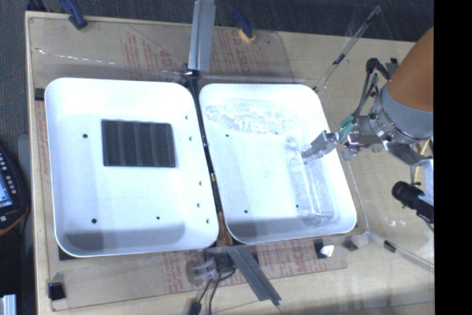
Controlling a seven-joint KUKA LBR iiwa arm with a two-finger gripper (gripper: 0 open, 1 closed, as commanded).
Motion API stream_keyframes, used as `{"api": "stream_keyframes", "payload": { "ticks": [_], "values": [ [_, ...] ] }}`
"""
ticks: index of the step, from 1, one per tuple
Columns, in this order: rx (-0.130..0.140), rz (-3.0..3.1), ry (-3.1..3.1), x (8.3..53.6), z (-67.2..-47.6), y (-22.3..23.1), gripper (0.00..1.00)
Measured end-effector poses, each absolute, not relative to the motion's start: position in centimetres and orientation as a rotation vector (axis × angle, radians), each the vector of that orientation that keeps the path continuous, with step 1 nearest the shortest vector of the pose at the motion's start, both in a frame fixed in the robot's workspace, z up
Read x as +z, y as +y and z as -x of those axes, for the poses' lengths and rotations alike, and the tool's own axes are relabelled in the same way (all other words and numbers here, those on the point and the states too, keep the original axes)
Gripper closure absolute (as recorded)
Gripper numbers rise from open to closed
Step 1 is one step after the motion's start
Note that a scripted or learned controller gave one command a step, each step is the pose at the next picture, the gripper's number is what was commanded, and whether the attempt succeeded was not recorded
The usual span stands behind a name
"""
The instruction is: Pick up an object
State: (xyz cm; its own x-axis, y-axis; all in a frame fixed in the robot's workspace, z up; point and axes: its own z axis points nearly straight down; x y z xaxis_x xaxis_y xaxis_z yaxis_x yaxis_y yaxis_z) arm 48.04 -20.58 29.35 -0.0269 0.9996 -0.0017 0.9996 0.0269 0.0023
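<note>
Dark ribbed object (139,143) lay flat in left bin (66,107), untouched. I noted gripper (318,145) poised over right bin (251,217) beside clear plastic (310,188); opening not discernible, nothing seen held.

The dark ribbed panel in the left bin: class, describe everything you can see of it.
The dark ribbed panel is a flat, dark grey rectangle split by vertical lines into four strips. It lies flat on the floor of the left bin, toward the upper middle, long side across. Nothing else touches it; the gripper is over the other bin.
</note>
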Motion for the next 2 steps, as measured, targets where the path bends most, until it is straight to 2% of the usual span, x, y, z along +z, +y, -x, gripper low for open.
{"api": "stream_keyframes", "payload": {
  "ticks": [1, 2],
  "values": [
    [-0.001, -1.697, 2.644, 29.7, -47.8, -21.1, 0.00],
    [-0.002, -1.658, 2.670, 26.2, -48.3, -21.0, 0.00]
  ]
}}
